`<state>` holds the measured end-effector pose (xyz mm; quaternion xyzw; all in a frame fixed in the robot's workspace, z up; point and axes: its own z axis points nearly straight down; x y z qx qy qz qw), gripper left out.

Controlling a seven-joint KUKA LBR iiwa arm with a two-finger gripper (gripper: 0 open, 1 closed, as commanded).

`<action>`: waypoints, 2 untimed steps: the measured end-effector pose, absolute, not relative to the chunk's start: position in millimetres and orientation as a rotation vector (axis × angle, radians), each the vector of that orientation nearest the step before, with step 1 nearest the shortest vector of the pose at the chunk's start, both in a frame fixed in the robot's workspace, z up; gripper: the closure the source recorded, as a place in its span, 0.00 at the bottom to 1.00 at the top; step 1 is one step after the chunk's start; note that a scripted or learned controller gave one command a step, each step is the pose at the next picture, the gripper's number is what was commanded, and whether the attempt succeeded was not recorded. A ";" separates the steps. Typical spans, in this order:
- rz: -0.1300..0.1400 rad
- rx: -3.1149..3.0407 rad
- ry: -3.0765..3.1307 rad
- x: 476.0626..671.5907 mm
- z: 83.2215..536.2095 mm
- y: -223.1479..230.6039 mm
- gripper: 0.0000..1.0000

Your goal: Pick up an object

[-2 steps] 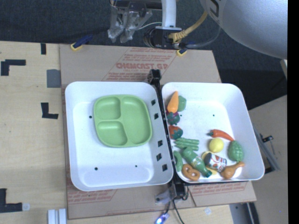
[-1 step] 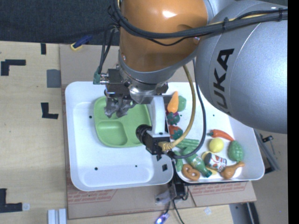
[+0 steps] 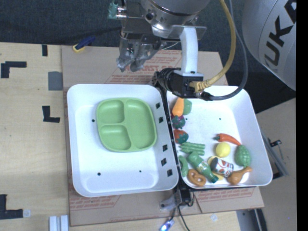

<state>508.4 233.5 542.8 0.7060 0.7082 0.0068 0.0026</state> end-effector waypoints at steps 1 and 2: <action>-0.011 2.224 2.221 561.9 495.6 232.6 1.00; -0.021 2.222 2.229 484.6 413.4 226.2 1.00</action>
